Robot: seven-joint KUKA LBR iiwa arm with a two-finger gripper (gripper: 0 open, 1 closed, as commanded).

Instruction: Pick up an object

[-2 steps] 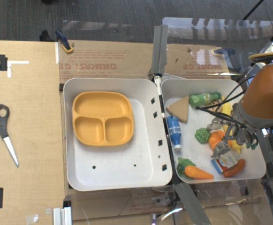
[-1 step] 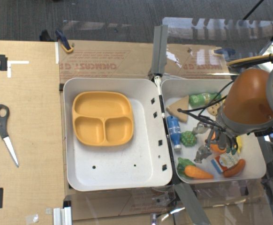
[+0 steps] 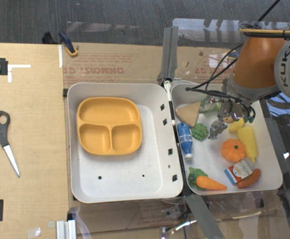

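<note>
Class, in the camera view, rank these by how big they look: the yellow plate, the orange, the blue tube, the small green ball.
1. yellow plate
2. blue tube and orange: look alike, so unranked
3. green ball

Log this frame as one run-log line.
phase: reaching | pincer: low in right bin, nothing seen held | nearest: green toy, yellow toy | left bin: orange divided plate
</note>
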